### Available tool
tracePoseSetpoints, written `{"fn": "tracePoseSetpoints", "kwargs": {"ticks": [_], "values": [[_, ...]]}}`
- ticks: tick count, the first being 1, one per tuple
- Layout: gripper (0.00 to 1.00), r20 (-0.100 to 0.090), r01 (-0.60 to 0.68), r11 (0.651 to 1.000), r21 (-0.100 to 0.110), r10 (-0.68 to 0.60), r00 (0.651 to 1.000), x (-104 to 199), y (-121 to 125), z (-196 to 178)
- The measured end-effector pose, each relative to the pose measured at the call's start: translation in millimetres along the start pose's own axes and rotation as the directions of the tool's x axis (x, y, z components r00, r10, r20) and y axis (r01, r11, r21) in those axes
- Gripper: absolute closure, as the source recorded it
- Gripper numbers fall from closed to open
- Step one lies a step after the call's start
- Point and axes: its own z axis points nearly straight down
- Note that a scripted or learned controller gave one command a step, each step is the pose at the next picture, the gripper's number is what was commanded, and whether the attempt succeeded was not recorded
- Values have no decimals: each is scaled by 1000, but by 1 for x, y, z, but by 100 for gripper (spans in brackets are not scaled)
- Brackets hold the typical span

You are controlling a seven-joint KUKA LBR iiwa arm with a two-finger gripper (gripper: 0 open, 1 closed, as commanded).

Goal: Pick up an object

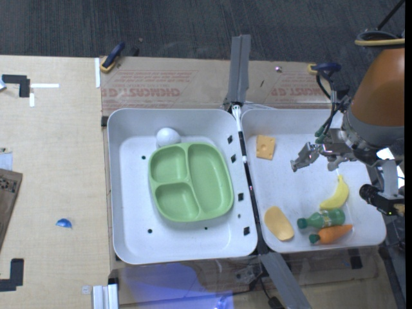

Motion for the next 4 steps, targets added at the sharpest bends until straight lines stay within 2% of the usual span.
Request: {"fn": "tracePoseSetpoints", "kwargs": {"ticks": [1,2,3,4], "values": [[0,1,-150,989,-1,150,989,-6,26,-83],[0,0,-128,992,0,128,992,-70,-19,20],[0,-7,-154,988,5,154,988,-105,-21,99],[0,-9,-379,925,5,379,925,-96,-56,117]]}}
